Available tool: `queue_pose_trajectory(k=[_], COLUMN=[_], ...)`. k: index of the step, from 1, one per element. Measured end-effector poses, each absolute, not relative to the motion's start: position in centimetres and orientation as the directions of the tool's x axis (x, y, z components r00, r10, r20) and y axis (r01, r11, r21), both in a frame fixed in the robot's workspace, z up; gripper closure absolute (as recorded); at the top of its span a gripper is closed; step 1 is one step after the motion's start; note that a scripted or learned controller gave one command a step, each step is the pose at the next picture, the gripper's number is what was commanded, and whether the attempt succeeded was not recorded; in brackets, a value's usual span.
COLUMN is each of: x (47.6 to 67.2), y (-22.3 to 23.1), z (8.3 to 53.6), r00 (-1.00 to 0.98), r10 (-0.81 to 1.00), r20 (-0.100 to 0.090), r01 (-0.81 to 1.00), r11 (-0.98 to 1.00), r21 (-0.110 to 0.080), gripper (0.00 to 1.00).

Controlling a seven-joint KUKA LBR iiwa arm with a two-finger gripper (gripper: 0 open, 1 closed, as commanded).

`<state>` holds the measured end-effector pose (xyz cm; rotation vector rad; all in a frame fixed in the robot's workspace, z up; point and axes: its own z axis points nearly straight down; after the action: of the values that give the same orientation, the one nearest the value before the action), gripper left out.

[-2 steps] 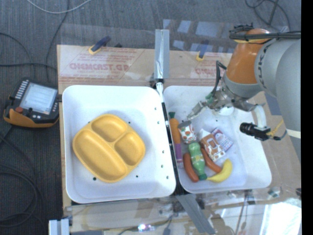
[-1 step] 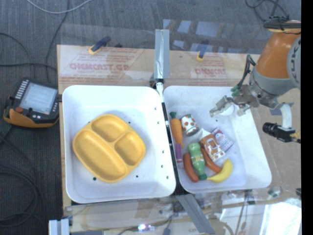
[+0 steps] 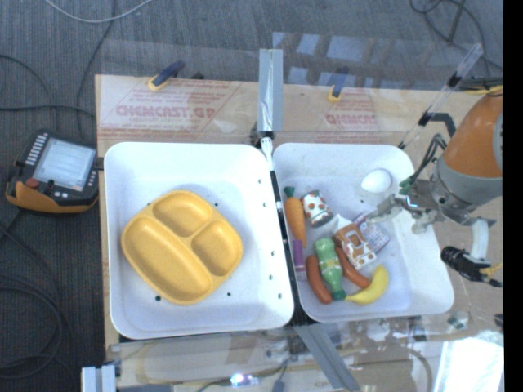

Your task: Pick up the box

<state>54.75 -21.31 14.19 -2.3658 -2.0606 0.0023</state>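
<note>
on the floor at far left, a teach pendant [image 3: 53, 172] with a lit screen and orange edge lies beside the bench. left bin [image 3: 131, 166]: a yellow divided plate [image 3: 182, 245] with three compartments, lying near the middle. right bin [image 3: 425, 288], from its left wall rightward: a carrot [image 3: 295, 220] lying lengthwise along the wall; a small red-and-white can [image 3: 316, 208] just beside it; a green bottle [image 3: 328, 264] flanked by two reddish sausage-like pieces; the box [image 3: 355, 247] (orange and white, tilted, partly resting on its neighbours) near the bin's centre; a banana [image 3: 371, 287] below it toward the near wall; a white egg [image 3: 376, 181] toward the far wall. the gripper [image 3: 377, 216] sits just up and right of the box, its slim fingers pointing down-left toward the box's upper corner; whether they touch it, and how far apart they stand, cannot be told from this view. nothing is seen held between them. the arm [image 3: 474, 158], grey with an orange band, enters from the right edge and leans over the bin's right rim, wrist angled toward the centre.
</note>
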Motion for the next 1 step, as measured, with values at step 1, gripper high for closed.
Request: queue_pose_trajectory(k=[1], x=[58.58], y=[-20.39], z=[10.58], r00=[-0.170], r10=[0.985], r20=[-0.001], r01=[0.985], r11=[0.170], r21=[-0.002], gripper=[0.00])
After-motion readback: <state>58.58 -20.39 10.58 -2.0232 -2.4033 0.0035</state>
